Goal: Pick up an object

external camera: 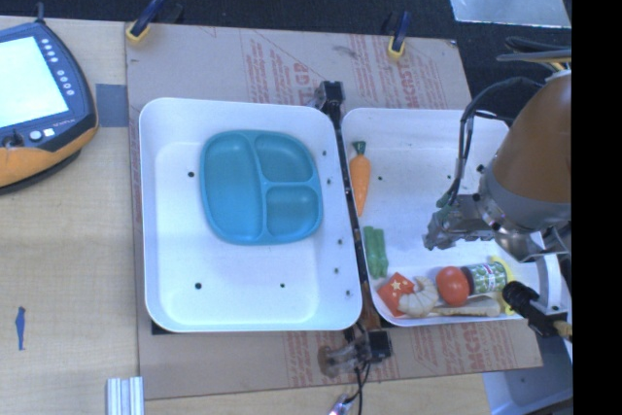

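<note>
From the overhead camera, the left bin holds a blue divided plate lying flat near its middle. In the right bin, a toy carrot lies along the left wall, with a green piece just below it. Along the near edge sit a red-and-white item, a pale lumpy piece, a tomato and a small bottle, clustered together. The gripper hovers just above this cluster; its state cannot be told.

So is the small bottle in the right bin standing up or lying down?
Lying down: the bottle rests on its side beside the tomato.
</note>
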You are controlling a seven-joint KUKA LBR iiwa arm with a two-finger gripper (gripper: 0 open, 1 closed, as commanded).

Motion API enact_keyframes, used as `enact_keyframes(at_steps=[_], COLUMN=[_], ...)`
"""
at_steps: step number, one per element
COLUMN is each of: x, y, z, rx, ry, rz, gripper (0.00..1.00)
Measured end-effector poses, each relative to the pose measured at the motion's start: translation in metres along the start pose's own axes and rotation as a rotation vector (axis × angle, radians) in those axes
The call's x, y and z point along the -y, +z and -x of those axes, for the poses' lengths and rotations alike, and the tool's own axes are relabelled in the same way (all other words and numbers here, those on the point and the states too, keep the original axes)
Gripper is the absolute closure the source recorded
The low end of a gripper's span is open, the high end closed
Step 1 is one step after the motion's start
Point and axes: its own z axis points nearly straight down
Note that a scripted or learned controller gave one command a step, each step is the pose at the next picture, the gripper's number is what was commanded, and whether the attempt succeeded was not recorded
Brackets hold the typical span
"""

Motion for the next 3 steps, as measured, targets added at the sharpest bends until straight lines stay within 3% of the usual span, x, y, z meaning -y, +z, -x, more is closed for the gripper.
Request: enact_keyframes(at_steps=[1, 2, 3], x=[0.001, 0.000, 0.001], y=[0.089, 0.017, 0.045], z=[0.013, 0.002, 0.026], rx=[0.000, 0.000, 0.000], ry=[-0.002, 0.000, -0.001], rz=[-0.003, 0.000, -0.004], gripper=[1.00, 1.00, 1.00])
